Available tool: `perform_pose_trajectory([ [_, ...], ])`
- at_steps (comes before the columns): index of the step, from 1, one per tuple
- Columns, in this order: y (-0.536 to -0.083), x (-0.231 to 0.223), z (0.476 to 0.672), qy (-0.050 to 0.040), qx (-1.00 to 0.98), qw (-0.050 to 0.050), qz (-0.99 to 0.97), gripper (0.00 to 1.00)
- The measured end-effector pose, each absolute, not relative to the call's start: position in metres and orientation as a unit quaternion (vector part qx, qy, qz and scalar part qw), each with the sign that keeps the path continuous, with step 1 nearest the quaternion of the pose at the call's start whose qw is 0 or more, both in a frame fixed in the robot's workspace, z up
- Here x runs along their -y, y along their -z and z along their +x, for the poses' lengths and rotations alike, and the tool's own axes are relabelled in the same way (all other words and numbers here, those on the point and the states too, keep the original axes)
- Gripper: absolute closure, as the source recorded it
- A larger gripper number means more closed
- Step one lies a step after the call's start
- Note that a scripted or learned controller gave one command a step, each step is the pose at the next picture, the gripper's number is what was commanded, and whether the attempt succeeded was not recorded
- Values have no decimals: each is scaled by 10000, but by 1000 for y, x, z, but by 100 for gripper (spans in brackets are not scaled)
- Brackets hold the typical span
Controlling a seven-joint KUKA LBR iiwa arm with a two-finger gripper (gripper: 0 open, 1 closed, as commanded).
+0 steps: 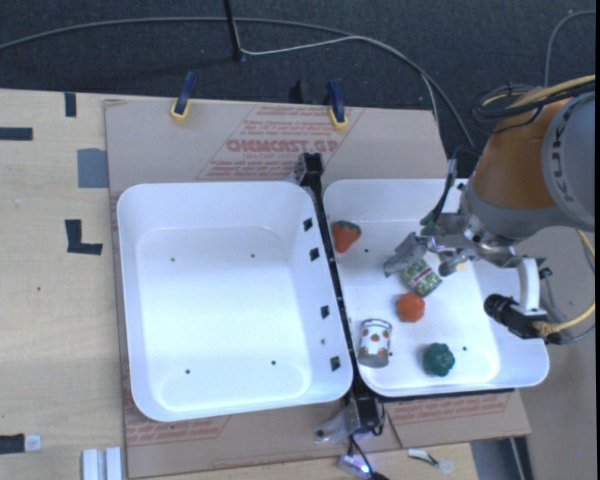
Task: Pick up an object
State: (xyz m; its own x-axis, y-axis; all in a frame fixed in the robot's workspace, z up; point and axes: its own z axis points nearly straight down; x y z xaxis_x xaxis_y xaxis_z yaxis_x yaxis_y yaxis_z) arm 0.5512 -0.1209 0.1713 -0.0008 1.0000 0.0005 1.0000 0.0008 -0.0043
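**Grey arm, orange band**

The arm (540, 168) is rounded grey metal with a broad orange band above the wrist. Yellow and black cables loop over its far side. The gripper (420, 260) is grey metal, with a black cylinder beside it.

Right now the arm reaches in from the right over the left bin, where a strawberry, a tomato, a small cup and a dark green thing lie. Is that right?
Not quite. The camera view shows the gripper over the right bin, not the left one. The strawberry, tomato, small cup and dark green thing all lie in that right bin.
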Motion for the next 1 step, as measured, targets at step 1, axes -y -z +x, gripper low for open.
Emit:
perform_pose_trajectory([
  [1, -112, 122, 549, 2, 7072, -6, -7071, 0],
])
